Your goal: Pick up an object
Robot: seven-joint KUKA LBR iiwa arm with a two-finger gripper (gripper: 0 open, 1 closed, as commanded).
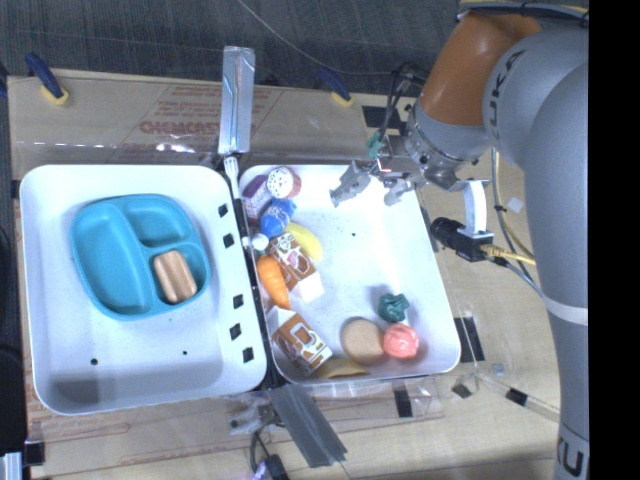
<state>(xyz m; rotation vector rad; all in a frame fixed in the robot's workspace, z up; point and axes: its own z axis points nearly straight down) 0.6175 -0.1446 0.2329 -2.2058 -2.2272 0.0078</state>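
Gripper [370, 186], fingers seemingly spread and unladen, above right bin's [425, 230] bare far edge.

Wooden bench [120, 108], dark ribbed floor [120, 18]

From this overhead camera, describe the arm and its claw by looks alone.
The arm is bulky and rounded, with smooth grey shells and an orange band above the wrist. Dark cables run alongside the wrist. The claw is small, built from grey metallic parts, with two short fingers at its tip.
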